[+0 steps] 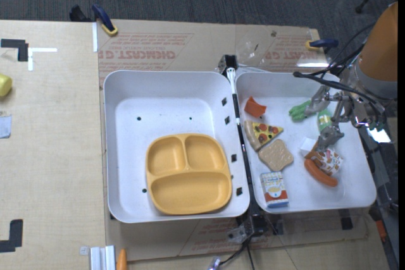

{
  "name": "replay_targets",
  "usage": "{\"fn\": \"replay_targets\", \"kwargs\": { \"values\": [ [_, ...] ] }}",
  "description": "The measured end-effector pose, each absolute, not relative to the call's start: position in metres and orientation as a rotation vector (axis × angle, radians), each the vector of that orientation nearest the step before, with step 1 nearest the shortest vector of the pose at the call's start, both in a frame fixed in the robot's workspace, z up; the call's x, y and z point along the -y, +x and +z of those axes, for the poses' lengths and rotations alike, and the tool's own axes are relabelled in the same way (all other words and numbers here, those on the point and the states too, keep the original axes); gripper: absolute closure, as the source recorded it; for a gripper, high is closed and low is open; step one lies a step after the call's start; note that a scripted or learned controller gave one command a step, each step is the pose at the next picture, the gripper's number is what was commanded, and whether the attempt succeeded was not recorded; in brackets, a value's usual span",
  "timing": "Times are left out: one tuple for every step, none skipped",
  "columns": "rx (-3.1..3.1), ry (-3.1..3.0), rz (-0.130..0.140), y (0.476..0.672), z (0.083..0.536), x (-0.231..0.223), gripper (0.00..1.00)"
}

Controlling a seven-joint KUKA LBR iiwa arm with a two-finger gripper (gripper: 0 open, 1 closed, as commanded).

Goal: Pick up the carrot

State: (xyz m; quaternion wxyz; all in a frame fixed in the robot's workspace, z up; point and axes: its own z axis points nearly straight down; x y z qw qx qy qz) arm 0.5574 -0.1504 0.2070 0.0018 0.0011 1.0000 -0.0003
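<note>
Orange and tapered, with a green leafy top, the toy carrot [304,109] appears to lie near the back of the right-hand white plastic bin [354,199]; its orange part is largely masked by the metal end effector [330,129] hanging over it. Whether the end effector is clenched or released I cannot tell, and nothing shows the carrot lifted. Judged from this, the pick is not done: a firm grip and the lift are both left.

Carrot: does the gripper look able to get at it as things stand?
Probably yes. The carrot lies bare at the right bin's upper left with nothing on it; the gripper hangs over the same bin, further right.
</note>
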Motion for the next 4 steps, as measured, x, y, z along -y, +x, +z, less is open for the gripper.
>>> {"fn": "replay_targets", "kwargs": {
  "values": [
    [-3.131,-0.193,0.002,0.576,0.21,0.05,0.0],
    [-3.112,-0.411,0.001,0.491,0.192,-0.006,0.0],
    [-2.964,-1.009,-0.003,0.53,0.337,0.03,0.0],
    [-2.945,-1.087,0.001,0.489,0.194,-0.011,0.0]
  ]
}}
